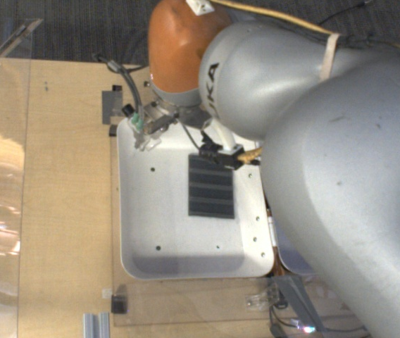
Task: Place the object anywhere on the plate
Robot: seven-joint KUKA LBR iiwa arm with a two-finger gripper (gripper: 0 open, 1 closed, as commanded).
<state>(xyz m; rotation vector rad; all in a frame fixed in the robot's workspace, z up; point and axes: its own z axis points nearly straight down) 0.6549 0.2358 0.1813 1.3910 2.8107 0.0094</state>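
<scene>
While the gripper [144, 129] hangs over the far left corner of the white bin [151, 259], whether it is open or gripping anything cannot be told; the dark ribbed plate [211, 186] lies mid-bin, so carrying across seems next.

The worktop [59, 189] looks like pale wood with a smooth, slightly shiny face. The white bin [151, 217] seems smooth matt plastic. On its floor near the right wall lies a dark ribbed pad [211, 186], matt. The arm [341, 153] has a smooth grey shell with soft gloss, and its orange band [175, 44] looks satin.
</scene>
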